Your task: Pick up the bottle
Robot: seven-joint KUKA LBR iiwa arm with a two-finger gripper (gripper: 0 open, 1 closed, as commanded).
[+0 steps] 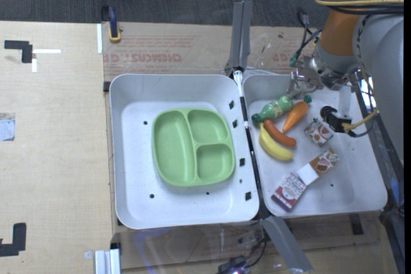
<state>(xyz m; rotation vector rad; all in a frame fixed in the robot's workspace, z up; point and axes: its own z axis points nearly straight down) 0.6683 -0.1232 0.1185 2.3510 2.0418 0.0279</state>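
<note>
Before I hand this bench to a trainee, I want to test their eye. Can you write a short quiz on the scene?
1. True or false: the green divided plate lies in the left bin.
2. Which item touches the green bottle's side? A) carrot B) red packet C) plate
3. Fill in: the banana lies in the ____ bin.

Key: 1 true; 2 A; 3 right. The claw is near the bottle's far end; its grip cannot be judged.
</note>
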